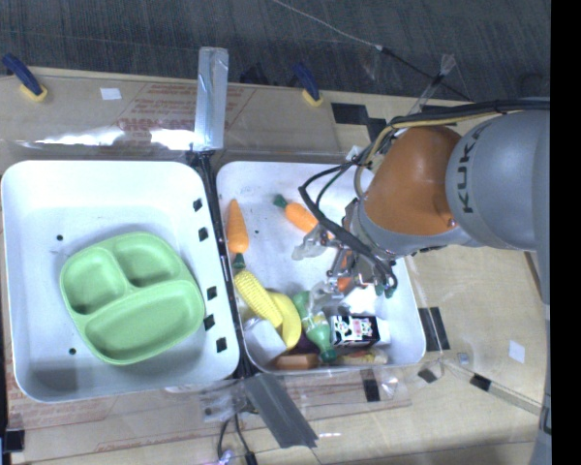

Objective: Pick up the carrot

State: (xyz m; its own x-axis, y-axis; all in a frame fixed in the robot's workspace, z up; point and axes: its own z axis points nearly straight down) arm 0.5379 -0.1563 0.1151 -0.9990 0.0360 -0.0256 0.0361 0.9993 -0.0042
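Landmark: right bin point(261, 184).
- Near end: black carton point(353, 329), corn point(261, 298) lying jumbled, prob. dumped.
- Mid: gripper point(341, 274) hovering over clutter; finger state can't tell.
- Left wall: carrot point(236, 227) lying free, apart from gripper.
- Far end: 2nd carrot point(298, 215) resting.

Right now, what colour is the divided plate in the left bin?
Light green, plain. The divided plate shows best in the camera view.
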